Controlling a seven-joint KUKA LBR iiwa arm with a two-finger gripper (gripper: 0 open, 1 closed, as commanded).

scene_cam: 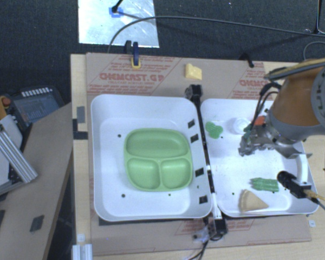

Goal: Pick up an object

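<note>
One green tray [155,160], two white bins [105,145].

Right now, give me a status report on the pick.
Gripper low over right bin, nothing seen held. Green piece, green toy, tan wedge lie loose. Path unobstructed.

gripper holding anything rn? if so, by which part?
Cannot tell. The gripper sits low in the right bin, apart from the green pieces and the tan wedge; nothing is visible in it.
</note>
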